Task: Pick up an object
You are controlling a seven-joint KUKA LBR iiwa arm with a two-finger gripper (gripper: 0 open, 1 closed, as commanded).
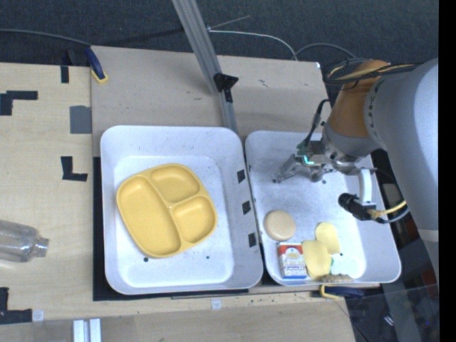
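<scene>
The right bin (370, 262) holds a round tan bun-like piece (279, 225), a small red and white box (291, 260) and two pale yellow soft pieces (318, 257) (327, 235), all grouped toward its near edge. My gripper (299, 177) hangs low over the far half of this bin, above bare white floor. It is open, its fingers spread left and right with nothing between them. The tan piece lies a short way nearer the camera than the gripper. The grey arm with its orange band (356, 105) comes in from the right.
A yellow divided plate (166, 209) lies in the left bin (114, 148). A slanted metal post (198, 38) rises behind the bins. A clear plastic bottle (18, 241) lies on the wooden bench at far left. Cables (367, 209) hang near the wrist.
</scene>
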